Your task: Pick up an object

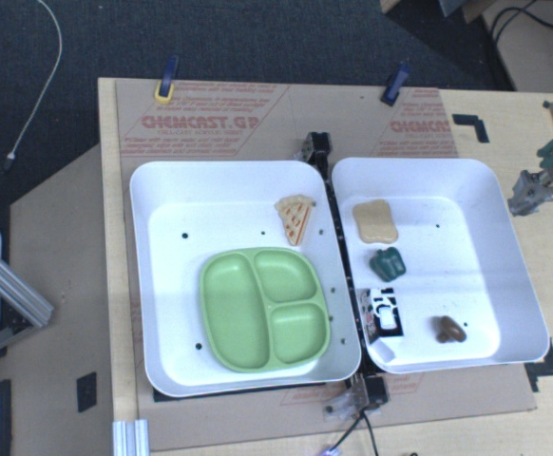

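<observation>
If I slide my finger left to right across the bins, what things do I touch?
Green tray → waffle piece → tan bread → brown lump → gripper, out past the right bin.

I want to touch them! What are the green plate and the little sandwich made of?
The green plate looks like smooth matte plastic: even colour, rounded moulded compartments. The sandwich wedge is probably toy plastic or rubber, though it is too small to tell for sure.
</observation>
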`<state>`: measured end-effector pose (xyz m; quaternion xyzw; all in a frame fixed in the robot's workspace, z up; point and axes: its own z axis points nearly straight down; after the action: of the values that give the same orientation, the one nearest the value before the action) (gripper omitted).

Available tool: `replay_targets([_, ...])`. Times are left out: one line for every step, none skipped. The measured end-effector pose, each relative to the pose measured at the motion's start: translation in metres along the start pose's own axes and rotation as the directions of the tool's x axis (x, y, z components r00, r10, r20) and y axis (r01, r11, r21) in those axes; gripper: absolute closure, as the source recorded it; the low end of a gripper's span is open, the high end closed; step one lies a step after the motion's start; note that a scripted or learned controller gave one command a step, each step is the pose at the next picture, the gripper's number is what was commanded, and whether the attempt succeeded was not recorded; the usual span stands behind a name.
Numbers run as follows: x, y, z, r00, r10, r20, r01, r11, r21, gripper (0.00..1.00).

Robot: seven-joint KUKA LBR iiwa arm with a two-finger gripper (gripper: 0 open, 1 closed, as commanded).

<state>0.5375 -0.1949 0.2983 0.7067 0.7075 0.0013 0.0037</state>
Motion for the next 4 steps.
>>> replay_targets([0.041, 0.021, 0.006, 1.000, -0.004, -0.003, 0.004, 1.000, 0.004, 1.00])
replay_targets([0.087, 0.036, 0.025, 1.000, 0.000, -0.004, 0.000, 1.000, 0.009, 1.00])
replay_targets([0.132, 0.053, 0.025, 1.000, -0.004, -0.004, 0.004, 1.000, 0.004, 1.00])
replay_targets([0.192, 0.071, 0.040, 1.000, -0.006, -0.005, 0.006, 1.000, 0.005, 1.00])
